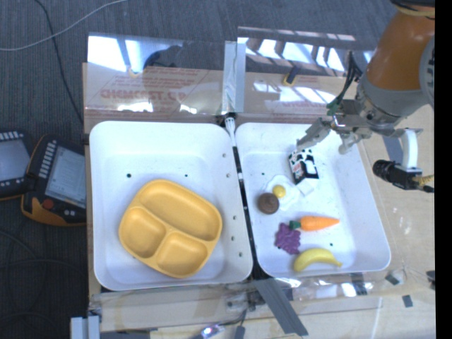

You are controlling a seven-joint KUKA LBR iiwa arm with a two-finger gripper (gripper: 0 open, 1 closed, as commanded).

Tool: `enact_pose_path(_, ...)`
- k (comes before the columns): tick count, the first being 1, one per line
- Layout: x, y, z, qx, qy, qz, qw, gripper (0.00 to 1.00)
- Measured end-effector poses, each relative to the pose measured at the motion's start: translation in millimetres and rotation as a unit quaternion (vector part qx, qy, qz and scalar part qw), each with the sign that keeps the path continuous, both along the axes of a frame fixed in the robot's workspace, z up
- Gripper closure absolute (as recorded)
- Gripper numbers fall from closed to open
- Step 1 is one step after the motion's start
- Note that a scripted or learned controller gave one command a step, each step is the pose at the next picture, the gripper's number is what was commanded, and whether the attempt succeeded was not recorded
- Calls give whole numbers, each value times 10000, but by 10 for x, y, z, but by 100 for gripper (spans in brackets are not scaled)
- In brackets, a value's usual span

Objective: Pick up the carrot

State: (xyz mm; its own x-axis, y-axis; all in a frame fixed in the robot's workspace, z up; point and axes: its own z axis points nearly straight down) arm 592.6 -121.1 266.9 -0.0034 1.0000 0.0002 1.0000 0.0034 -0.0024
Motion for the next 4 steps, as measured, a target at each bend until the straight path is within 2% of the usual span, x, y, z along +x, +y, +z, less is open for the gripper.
enact_pose_path(1,-463,71,-1665,6,-2,314,9995,0)
enact_pose_path(2,-947,-645,-1755,-29,-84,185,9998,0)
enact_pose_path(3,-998,-828,-1751,30,-101,35,9999,0)
enact_pose_path(4,-960,-769,-1751,9,-121,-683,9976,0)
